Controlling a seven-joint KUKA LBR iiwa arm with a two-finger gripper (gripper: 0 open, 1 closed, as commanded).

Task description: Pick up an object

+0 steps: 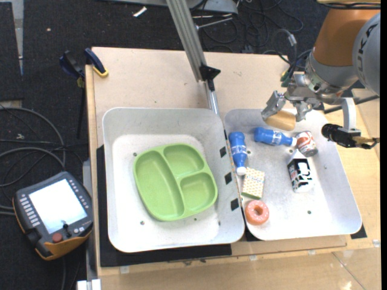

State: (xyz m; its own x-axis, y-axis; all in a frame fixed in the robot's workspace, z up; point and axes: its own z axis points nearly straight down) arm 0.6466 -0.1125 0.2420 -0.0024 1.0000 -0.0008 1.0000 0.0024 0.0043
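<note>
My gripper [285, 110] hangs over the far edge of the right bin [338, 210], reaching in from the upper right. A tan, rounded block [282, 121] shows between its two grey fingers [271, 106], and the gripper is shut on it. Just below lie a blue bottle [272, 137] on its side and a red and white can [306, 142]. A second blue bottle [237, 149] lies by the bin's left wall. A black and white box [300, 174], a speckled yellow square [253, 183] and an orange ring [257, 212] lie nearer the front.
The left bin [121, 132] holds a green divided plate [175, 181]. A slanted metal pole [188, 32] crosses the bench behind the bins. A teach pendant [53, 213] lies on the floor at left.
</note>
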